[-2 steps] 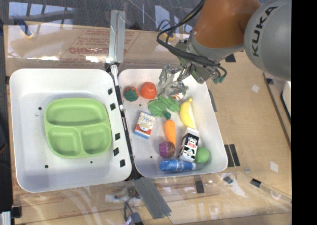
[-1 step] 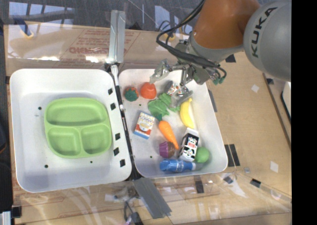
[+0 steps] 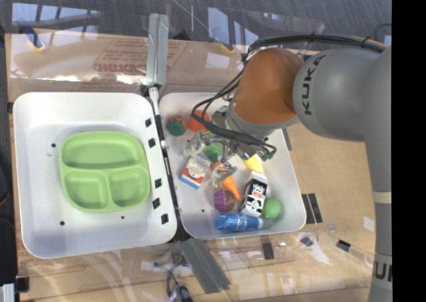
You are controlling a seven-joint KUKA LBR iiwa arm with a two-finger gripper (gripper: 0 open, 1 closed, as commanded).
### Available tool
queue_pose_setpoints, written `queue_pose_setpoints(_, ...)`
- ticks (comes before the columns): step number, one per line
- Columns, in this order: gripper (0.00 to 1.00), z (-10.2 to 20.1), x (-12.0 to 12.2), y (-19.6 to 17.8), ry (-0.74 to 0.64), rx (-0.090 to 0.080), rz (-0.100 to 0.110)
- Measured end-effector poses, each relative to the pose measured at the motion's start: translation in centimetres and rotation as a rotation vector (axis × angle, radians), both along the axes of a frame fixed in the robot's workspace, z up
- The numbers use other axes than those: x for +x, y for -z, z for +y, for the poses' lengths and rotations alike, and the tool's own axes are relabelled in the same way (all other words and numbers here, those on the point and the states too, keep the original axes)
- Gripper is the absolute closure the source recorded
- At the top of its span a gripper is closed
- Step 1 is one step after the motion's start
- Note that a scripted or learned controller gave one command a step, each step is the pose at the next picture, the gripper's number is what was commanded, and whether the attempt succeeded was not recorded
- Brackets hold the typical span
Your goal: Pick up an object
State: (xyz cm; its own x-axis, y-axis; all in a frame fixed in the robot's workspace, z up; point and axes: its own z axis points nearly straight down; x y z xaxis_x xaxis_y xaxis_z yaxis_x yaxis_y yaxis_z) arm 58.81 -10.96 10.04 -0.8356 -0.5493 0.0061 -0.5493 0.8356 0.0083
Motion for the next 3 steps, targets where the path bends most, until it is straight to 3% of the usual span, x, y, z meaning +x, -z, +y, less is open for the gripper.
queue_pose_setpoints(1,0.0,-0.5,-4.9,0.7,0.128,-0.004,-0.015)
queue_pose_setpoints(2,1.0,-0.3,-4.7,-0.3,0.12,-0.003,-0.016)
queue_pose_setpoints(3,1.0,1.5,0.6,-17.8,0.185,-0.006,-0.026)
